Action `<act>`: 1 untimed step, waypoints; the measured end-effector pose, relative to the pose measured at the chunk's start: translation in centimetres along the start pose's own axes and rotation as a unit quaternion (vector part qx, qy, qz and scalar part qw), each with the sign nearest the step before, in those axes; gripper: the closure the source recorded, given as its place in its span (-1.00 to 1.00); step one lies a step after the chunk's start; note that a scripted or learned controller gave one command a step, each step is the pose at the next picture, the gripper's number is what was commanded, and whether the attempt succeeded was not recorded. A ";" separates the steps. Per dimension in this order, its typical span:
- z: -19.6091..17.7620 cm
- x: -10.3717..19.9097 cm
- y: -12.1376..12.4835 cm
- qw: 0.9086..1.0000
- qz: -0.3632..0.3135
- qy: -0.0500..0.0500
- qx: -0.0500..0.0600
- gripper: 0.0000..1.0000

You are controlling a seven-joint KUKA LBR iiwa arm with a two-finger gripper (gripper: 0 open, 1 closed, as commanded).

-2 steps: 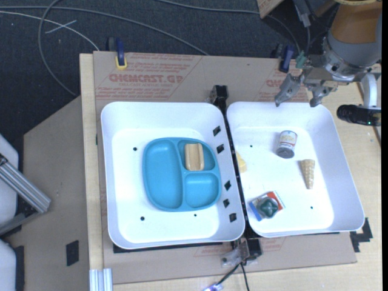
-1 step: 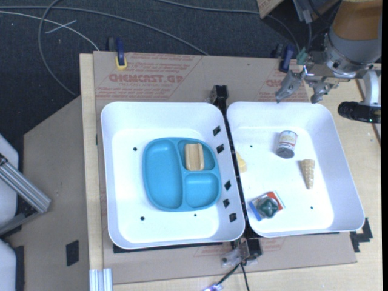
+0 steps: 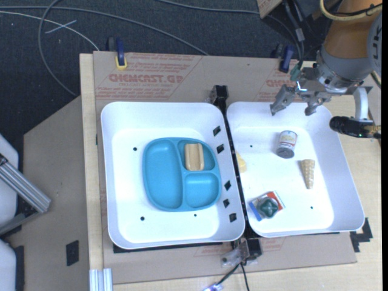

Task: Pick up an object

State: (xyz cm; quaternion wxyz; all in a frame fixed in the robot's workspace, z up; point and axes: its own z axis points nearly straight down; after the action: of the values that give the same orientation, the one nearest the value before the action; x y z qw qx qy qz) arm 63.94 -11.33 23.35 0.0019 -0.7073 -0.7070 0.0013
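bins [image 3: 121, 223]: showing white
divided plate [image 3: 163, 180]: showing bright blue
cone [image 3: 308, 173]: showing tan
small can [image 3: 287, 143]: showing grey, with label
table [image 3: 151, 71]: showing brown with red print

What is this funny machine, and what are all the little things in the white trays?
It is a robot arm, grey with an orange band, reaching in from the right. At its end is a gripper with two fingers for picking things up. The fingers are spread apart, with nothing between them. The picture comes from one camera fixed above the bench, looking down at a slant.

Two white trays sit side by side. The left tray holds a blue divided plate, with a tan block in one section. The right tray holds a small can, an ice cream cone lying down, and a small green and red toy. The gripper hangs above the right tray's far edge.
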 end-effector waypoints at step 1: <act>5.9 0.0 -0.9 1.000 0.000 0.001 0.002 -1.00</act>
State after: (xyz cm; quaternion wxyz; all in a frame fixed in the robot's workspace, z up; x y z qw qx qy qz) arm 63.00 -11.31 17.43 0.0036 -0.7073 -0.7069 0.0021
